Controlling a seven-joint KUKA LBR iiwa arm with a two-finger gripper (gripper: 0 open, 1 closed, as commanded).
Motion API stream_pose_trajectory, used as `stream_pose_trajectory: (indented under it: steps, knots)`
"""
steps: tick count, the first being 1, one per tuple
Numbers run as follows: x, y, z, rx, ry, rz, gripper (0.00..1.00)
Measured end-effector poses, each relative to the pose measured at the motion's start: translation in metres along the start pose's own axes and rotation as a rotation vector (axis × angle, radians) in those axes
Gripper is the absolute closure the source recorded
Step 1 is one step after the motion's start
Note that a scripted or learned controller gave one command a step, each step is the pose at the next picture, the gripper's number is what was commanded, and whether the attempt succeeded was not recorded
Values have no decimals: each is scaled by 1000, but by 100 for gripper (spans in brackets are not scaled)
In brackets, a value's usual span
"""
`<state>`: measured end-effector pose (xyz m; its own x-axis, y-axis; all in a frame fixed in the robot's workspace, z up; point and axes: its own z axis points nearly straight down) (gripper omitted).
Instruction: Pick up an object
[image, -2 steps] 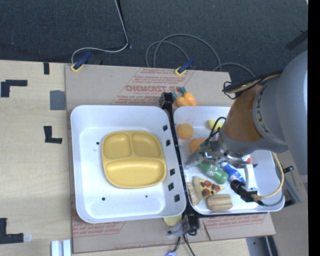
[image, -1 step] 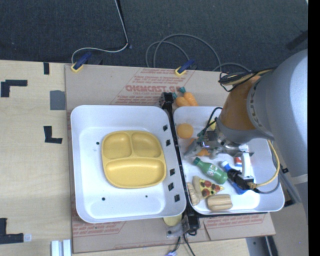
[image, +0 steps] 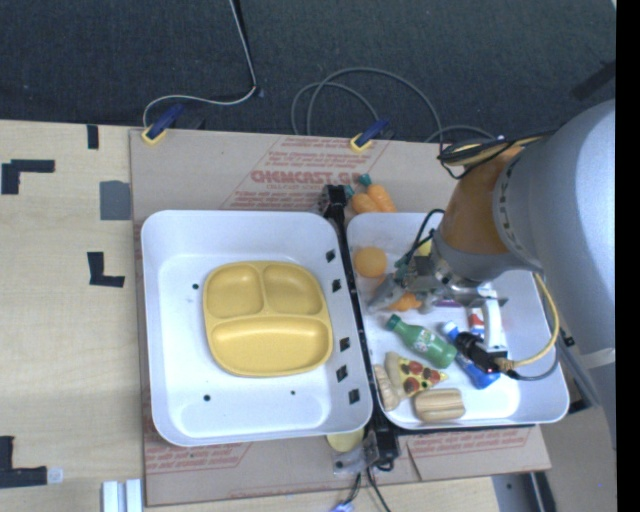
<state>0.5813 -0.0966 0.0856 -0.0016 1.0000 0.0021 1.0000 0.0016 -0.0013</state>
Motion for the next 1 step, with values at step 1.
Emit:
stream_pose_trajectory:
  steps: [1]
  knots:
    - [1,1,-11,-3,0,-2,100]
